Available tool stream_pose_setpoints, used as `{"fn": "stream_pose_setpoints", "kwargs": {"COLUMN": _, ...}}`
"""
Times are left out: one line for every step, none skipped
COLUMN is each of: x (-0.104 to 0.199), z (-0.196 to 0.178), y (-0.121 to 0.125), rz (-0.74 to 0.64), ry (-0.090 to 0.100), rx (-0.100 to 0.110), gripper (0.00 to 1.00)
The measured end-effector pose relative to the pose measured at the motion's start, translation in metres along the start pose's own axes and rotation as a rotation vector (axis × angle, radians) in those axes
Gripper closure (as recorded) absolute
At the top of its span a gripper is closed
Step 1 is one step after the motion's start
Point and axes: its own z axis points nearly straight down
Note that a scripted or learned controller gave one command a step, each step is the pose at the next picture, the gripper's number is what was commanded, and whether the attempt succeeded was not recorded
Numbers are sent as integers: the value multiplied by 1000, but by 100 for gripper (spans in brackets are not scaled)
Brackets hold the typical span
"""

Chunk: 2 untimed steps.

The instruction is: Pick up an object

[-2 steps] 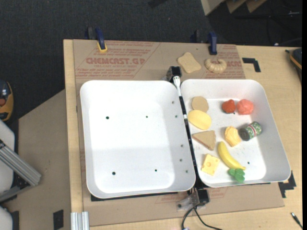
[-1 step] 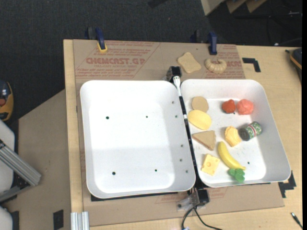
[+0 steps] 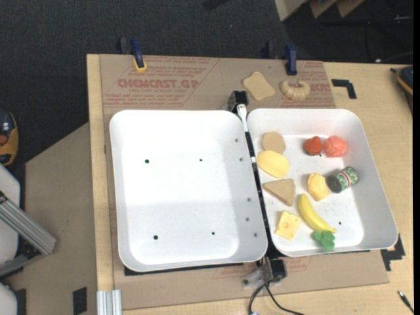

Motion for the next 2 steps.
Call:
{"fn": "stream_pose_setpoints", "kwargs": {"x": 5, "z": 146, "y": 16, "rz": -5, "ry": 7, "rx": 14, "gripper": 100}}
{"fn": "stream_pose_setpoints", "kwargs": {"x": 18, "z": -10, "y": 45, "rz": -10, "ry": -6, "rx": -21, "gripper": 100}}
